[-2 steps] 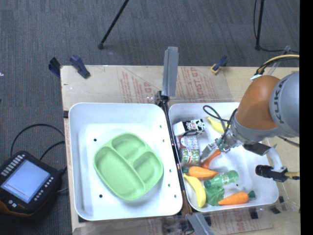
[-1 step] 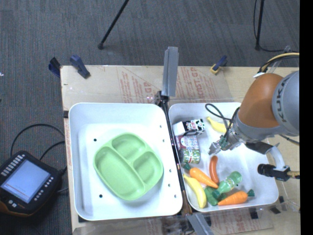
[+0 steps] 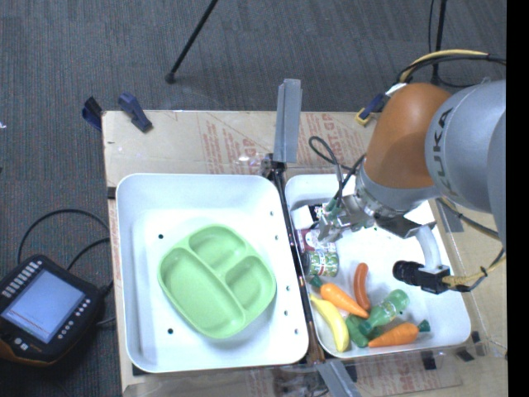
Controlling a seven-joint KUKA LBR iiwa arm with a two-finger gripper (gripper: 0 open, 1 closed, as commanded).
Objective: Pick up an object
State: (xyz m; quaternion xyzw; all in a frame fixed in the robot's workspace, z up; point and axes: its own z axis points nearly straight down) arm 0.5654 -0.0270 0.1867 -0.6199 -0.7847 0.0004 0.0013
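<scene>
My gripper [image 3: 327, 227] reaches down into the right bin [image 3: 450, 317] near its left wall, hanging from the grey arm with the orange band [image 3: 405, 135]. Just below it lies a small can with a green label [image 3: 323, 263]. Nearer the front lie an orange carrot [image 3: 342, 298], a reddish sausage [image 3: 361, 285], a yellow banana [image 3: 332, 323], a green bottle [image 3: 383, 311] and a second carrot [image 3: 395, 334]. The arm's wrist hides the back part of this bin.
The left bin [image 3: 136, 222] holds a green divided plate [image 3: 216, 280]. A grey post [image 3: 288, 122] stands behind the divider between the bins. A black fitting [image 3: 417, 275] sits at the right bin's right side. A pendant [image 3: 45, 304] lies on the floor to the left.
</scene>
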